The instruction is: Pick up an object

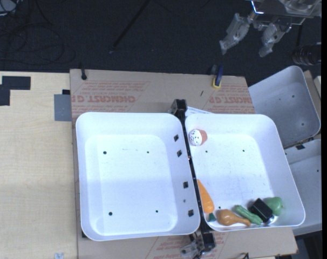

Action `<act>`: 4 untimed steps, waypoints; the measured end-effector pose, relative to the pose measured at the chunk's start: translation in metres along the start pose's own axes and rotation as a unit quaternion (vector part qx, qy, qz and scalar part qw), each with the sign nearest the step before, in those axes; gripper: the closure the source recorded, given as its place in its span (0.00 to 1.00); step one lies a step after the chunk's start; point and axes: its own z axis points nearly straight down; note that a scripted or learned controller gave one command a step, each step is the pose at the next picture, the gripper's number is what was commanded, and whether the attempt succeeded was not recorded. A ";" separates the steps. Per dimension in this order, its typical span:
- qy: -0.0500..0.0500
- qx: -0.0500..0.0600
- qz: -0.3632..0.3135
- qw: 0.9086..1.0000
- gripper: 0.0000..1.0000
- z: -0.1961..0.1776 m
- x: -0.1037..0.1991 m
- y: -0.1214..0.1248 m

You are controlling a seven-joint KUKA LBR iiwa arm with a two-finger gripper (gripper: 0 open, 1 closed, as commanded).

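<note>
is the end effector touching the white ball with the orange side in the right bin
Apart. The camera view shows the end effector up over the dark background, far from the ball near the right bin's upper left corner.

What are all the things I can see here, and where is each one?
White bins: 2, side by side on the bench; left bin, right bin.
Small ball: 1, white and orange, upper left corner of the right bin.
Carrot-shaped toy: 1, orange, along the right bin's left wall, near the front.
Gourd-shaped toy: 1, orange-brown, front edge of the right bin.
Green toys: a cluster, exact count unclear, front right corner of the right bin.
Black block: 1, lying among the green toys.
Cardboard sheet: 1, brown with red print, under the bins.
Clamp: 1, blue and yellow, on the cardboard's far edge.
Gripper: 1, grey, fingers apart, high above the right bin, holding nothing.
</note>
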 end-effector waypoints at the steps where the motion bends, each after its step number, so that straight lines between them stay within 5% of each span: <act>1: -0.001 0.009 0.004 1.000 0.00 0.029 -0.065 -0.053; 2: 0.001 0.005 -0.002 1.000 0.00 -0.019 0.006 -0.091; 3: 0.000 0.008 0.004 1.000 0.00 0.001 -0.061 -0.154; 4: 0.000 0.009 -0.001 1.000 1.00 -0.008 -0.057 -0.151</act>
